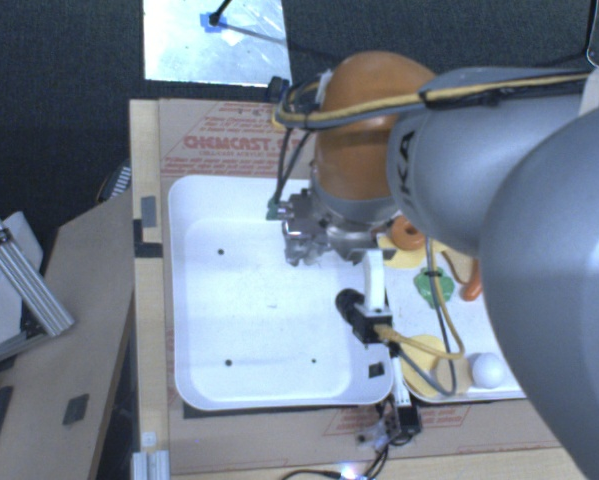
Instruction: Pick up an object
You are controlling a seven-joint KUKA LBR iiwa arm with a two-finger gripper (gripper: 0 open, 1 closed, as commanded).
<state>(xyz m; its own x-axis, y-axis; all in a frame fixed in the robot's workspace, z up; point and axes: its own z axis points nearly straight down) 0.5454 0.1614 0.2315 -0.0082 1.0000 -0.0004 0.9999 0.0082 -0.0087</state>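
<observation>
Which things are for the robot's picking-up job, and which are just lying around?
For the job: the gripper; the orange piece, green piece and white ball in the right bin.

Just lying around: the shiny sheet, the cardboard, the metal rail.

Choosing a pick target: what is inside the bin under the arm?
A white ball, a green piece, an orange ring and a yellow piece show; the arm covers the rest.

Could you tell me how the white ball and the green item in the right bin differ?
The white ball is round and plain; the green item is flatter and irregular. The white ball lies by the bin's near edge, the green item farther back. Both lie in the right bin.
</observation>
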